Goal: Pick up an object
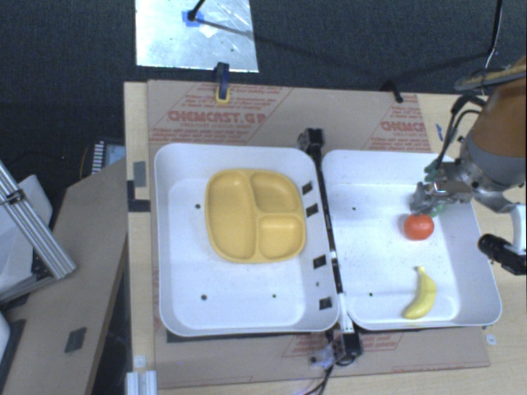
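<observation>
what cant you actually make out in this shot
- Gripper, camera view: small and blurred above the tomato; contact unclear.
- Arm: cut off by the right edge.
- Right bin: its far right rim is hidden under the arm.
- Banana: its underside faces away.

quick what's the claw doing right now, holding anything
claw: just above the tomato in the right bin; cannot be told whether it is open or closed, and nothing is seen held in it.

Two shallow white bins: right bin [370, 245] beneath the gripper [432, 196], left bin [181, 286] well left of it. Printed cardboard sheet [247, 109] under both. Shiny metal sheet [165, 31] on dark carpet [66, 39], far up-left of gripper. Aluminium rail [33, 229], far left.
</observation>
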{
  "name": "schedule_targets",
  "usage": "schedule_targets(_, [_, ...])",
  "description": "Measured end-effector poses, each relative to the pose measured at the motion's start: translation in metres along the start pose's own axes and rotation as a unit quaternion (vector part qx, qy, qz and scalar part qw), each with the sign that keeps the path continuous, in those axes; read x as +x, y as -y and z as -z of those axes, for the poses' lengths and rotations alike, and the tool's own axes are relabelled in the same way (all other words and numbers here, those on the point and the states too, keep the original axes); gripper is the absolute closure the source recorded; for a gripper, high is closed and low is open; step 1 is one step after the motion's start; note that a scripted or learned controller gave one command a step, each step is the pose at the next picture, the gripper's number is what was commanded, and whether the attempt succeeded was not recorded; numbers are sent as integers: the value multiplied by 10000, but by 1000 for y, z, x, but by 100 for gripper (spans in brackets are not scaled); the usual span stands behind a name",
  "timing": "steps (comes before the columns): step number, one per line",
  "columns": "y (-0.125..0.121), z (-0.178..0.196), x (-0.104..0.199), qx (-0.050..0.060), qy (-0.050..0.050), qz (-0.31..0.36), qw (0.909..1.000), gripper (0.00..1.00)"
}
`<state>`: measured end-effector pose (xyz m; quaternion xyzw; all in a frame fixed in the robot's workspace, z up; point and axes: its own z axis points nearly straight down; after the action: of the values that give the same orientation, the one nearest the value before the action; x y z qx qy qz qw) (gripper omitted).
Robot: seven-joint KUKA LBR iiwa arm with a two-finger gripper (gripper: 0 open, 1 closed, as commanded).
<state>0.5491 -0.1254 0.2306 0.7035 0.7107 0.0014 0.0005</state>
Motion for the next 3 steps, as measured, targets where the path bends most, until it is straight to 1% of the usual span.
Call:
schedule_targets(1, [6, -11, 54, 8, -3, -3, 10000, 100])
schedule_targets(2, [9, -1, 102, 1, -1, -1, 10000, 100])
schedule_targets(3, [12, -12, 153, 8, -2, -3, 10000, 100])
